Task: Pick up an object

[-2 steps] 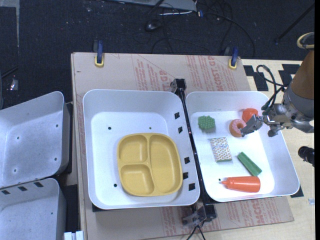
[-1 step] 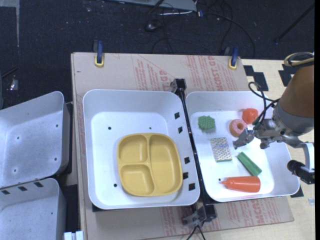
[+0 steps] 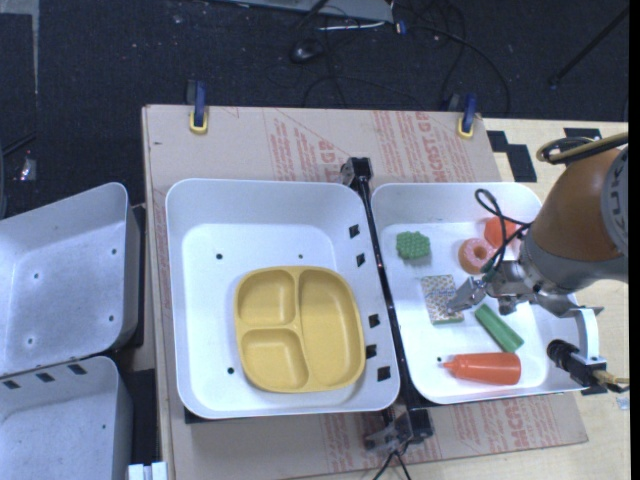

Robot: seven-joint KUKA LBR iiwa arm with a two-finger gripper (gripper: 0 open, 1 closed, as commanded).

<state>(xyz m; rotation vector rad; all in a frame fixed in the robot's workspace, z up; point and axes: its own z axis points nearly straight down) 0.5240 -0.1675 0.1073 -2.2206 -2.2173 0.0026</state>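
Over the right bin [image 3: 420, 200], gripper [image 3: 468, 294] hangs low at the speckled sponge block [image 3: 440, 298]; finger spacing cannot be told. Green stick [image 3: 498, 328] and orange bottle [image 3: 485, 368] lie just beside. Left bin [image 3: 200, 218] bears a yellow divided tray [image 3: 298, 328], likely the drop spot.

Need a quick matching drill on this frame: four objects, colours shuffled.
Objects:
1. divided tray in the left bin
2. bottle at the right bin's near edge
3. bumpy block at the right bin's far left
4. ring near the arm

Colours:
A. green
B. orange with a white centre
C. yellow
D. orange-red

Pairs: 1-C, 2-D, 3-A, 4-B
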